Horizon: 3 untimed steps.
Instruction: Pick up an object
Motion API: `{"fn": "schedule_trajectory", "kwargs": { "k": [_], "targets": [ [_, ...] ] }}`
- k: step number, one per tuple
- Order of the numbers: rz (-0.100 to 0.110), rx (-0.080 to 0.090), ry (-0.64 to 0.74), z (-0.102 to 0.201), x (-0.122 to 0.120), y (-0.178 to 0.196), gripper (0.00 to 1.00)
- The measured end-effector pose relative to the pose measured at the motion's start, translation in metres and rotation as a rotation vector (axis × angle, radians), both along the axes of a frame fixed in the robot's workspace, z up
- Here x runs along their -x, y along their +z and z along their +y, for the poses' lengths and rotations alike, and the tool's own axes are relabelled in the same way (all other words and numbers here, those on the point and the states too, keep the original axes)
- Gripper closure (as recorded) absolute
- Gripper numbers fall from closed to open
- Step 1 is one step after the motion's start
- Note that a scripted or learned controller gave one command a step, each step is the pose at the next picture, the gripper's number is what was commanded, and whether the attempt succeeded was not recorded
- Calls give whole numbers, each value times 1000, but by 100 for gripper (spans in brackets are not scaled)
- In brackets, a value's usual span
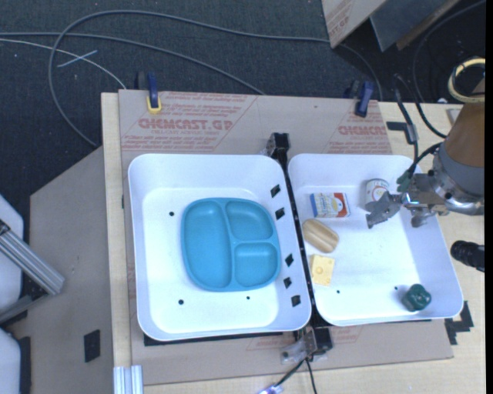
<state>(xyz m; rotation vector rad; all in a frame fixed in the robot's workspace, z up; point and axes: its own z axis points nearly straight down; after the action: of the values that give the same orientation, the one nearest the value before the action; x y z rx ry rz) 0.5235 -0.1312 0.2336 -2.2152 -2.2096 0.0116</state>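
The right bin (431, 254) holds several small objects. A blue, white and red packet (329, 205) lies near its left wall, with a tan bread roll (320, 235) just below it and a yellow cheese wedge (322, 270) below that. A small silver round tin (376, 188) rests near the bin's back. A dark green object (417, 297) sits in the front right corner. My gripper (399, 212) hangs over the right bin's upper right part, just right of the tin. It is open, with nothing between its fingers.
The left bin (146, 231) carries a blue divided plate (230, 243). A black divider with clips (286, 231) runs between the bins. The grey arm (462, 165) reaches in from the right. Cables and a cardboard box (350, 17) lie beyond the bench.
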Motion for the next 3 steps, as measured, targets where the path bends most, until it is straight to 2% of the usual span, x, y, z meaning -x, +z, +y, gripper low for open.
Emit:
{"fn": "schedule_trajectory", "kwargs": {
  "k": [1, 3],
  "targets": [
    [-13, 2, 3, 0, -3, 6, 0],
    [-7, 1, 3, 5, -12, -116, 0]
  ]
}}
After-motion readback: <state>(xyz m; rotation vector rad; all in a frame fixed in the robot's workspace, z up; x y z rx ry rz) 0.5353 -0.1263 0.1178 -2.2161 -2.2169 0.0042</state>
